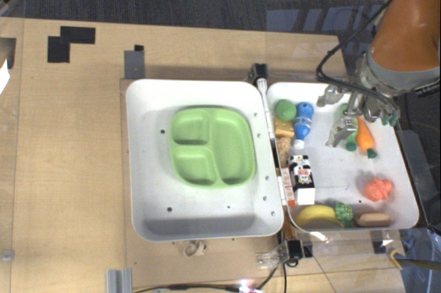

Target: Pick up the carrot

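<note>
The carrot (364, 136) is orange with a green end and lies in the right bin (406, 174), near its upper right. My gripper (351, 125) hangs just above and to the left of it, under the arm's orange band (410, 23). Metal parts of the gripper overlap the carrot's upper left end. Whether the carrot is touched or gripped is hidden from this angle.
The right bin also holds a green ball (285, 109), a blue bottle (303, 119), a small carton (301, 174), a banana (317, 215), a brown sausage (373, 219) and a pink item (377, 189). The left bin (148, 147) holds a green divided plate (210, 146).
</note>
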`<state>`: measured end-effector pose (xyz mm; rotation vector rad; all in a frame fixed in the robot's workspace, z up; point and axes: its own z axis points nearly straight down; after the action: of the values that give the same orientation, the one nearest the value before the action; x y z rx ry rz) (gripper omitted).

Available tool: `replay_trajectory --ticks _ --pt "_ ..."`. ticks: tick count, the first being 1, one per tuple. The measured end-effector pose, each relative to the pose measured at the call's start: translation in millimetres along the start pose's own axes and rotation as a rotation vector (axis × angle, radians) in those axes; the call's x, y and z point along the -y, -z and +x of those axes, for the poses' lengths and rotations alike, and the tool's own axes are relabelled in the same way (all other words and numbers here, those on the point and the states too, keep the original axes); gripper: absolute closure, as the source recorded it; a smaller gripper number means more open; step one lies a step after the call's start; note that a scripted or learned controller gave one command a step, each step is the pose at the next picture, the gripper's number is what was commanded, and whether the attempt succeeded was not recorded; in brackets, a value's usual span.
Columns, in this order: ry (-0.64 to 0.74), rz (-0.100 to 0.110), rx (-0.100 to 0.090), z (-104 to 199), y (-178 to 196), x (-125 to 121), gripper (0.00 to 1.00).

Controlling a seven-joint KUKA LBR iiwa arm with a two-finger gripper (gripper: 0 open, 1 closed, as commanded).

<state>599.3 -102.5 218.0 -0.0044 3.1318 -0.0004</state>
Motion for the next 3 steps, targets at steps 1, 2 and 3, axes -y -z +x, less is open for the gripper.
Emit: replay_trajectory --ticks 1,2,3 --pt "0.025 0.003 0.004 -20 6 52 0.0" --pt "0.105 -0.002 -0.009 11 -122 99 0.0" --pt "0.346 0.002 0.004 19 -129 102 0.0"
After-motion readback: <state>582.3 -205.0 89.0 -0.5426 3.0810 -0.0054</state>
